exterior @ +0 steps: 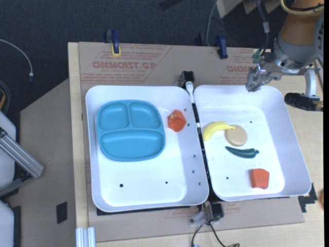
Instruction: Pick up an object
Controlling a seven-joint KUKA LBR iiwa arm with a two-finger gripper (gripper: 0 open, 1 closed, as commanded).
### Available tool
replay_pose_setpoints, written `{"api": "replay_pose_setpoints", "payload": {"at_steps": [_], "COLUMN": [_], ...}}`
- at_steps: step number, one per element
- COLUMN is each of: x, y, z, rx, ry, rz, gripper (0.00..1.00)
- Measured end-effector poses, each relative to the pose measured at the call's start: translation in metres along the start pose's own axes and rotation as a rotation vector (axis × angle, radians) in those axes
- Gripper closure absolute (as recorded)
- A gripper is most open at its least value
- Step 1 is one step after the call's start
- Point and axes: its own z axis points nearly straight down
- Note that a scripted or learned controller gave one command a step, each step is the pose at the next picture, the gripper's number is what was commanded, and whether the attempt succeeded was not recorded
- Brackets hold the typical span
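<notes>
my gripper (255, 82) hangs over the right bin's (295, 153) far rim, grip state unclear, so dropping here risks clipping the wall.

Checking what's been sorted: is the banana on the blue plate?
No: the banana lies in the right bin, touching a tan disc.

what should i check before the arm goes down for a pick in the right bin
1. Gripper free of any object: ok, nothing between its fingers.
2. Gripper over a target: not ok, it sits at the right bin's far rim, apart from the objects.
3. Finger opening: cannot tell.
4. Banana isolated: not ok, it touches the tan disc.
5. Green pepper isolated: ok.
6. Orange block isolated: ok, clear space around it.
</notes>
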Motion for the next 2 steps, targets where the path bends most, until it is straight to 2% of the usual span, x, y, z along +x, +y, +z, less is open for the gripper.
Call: {"api": "replay_pose_setpoints", "payload": {"at_steps": [1, 2], "x": [0.0, 0.043], "y": [0.001, -0.004], "z": [-0.034, -0.032], "rx": [0.001, 0.009], "ry": [0.001, 0.004], "rz": [0.001, -0.003], "gripper": [1.0, 1.0]}}
